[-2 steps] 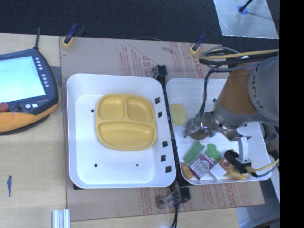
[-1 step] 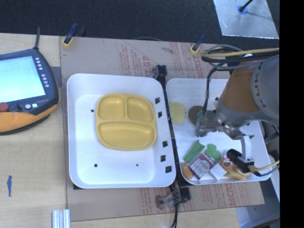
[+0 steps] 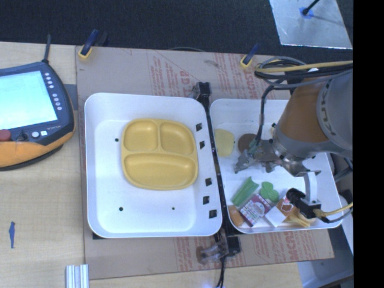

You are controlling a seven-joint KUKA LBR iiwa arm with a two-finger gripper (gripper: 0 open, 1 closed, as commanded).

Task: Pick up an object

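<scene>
Toys fill the right white plastic bin (image 3: 231, 110): a pale yellow round piece (image 3: 224, 141), a brown round piece (image 3: 246, 141), green blocks (image 3: 252, 191) and a maroon packet (image 3: 254, 209). The metal gripper (image 3: 254, 161) hangs low mid-bin; its grip I cannot tell. A yellow divided plate (image 3: 159, 153) sits in the left white bin (image 3: 99, 161).

The grey arm with its orange band (image 3: 312, 116) hid the right white bin's (image 3: 235, 108) far corner; items beneath it were indistinct.
</scene>
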